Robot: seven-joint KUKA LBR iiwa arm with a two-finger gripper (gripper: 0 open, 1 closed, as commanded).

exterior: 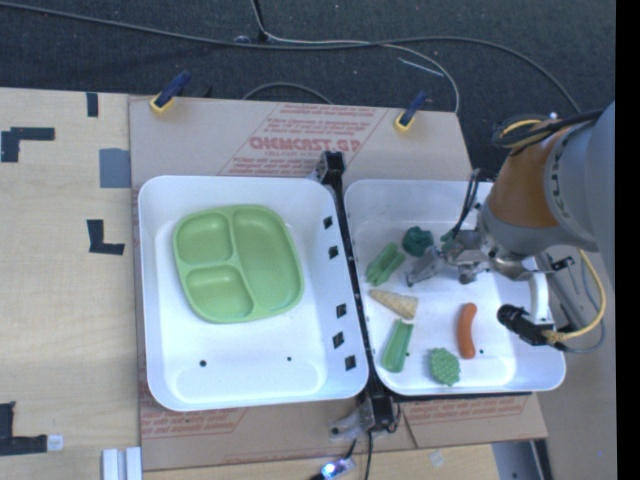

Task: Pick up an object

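Reaching from the right, the tool [428,268] hangs low in the right bin [520,373], beside a dark green piece [417,239]. Its grip state cannot be told. A divided plate [238,262] lies in the left bin [160,298].

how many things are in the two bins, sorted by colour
Green: 5 (divided plate, dark green piece, pod-like piece, long piece, bumpy piece)
Orange: 1 (sausage-shaped piece)
Cream: 1 (cone-shaped piece)
Total: 7
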